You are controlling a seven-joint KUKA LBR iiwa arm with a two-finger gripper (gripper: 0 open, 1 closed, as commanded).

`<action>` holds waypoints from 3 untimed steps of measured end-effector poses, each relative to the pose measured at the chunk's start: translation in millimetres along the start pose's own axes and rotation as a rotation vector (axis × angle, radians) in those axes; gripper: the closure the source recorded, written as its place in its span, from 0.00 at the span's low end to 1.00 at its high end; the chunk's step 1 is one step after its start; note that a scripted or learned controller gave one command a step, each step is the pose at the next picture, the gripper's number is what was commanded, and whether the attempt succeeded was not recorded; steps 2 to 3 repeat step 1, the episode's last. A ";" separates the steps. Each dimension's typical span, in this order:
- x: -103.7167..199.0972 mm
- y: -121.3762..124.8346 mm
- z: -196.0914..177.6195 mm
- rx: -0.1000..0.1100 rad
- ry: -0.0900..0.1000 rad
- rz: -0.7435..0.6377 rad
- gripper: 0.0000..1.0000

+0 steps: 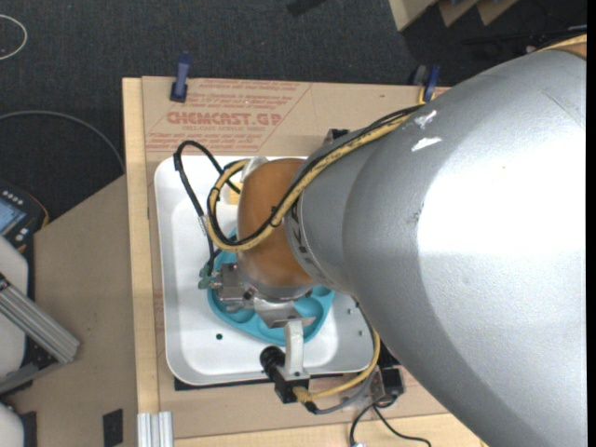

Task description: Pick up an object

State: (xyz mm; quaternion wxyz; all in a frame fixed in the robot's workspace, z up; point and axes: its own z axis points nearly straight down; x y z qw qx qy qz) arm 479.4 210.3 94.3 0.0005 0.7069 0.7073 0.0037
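From my screen, looking down from above, the big grey arm comes in from the right and covers most of the picture. It is smooth and shiny, round like a fat pipe, with bright spots of light on it. The arm bends down steeply into the white bin on the left. Just above the wrist I see the orange band, which looks brownish here and curves like a barrel. Yellow and black cables loop out from the wrist and hang over the bin. More cable curls out at the bin's near edge.

The gripper points straight down, low in the bin. It has small metal parts, grey and shiny. The wrist hides most of it, so I cannot tell if it is open or closed, or if it holds anything.

Right under the gripper lies a light blue thing. It looks flat and round with a curved rim, maybe plastic. I see part of it left of the wrist and part on the right side. It rests on the bin floor, near the middle of the bin.

The bin is smooth and white with rounded corners. It sits on a pale brown board with red letters printed on it. A blue clamp grips the board's far edge.
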 end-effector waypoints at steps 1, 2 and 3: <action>-11.2 61.1 3.2 0.001 -0.004 0.003 1.00; -11.2 61.1 3.2 0.001 -0.004 0.003 1.00; -11.2 61.1 3.2 0.001 -0.004 0.003 1.00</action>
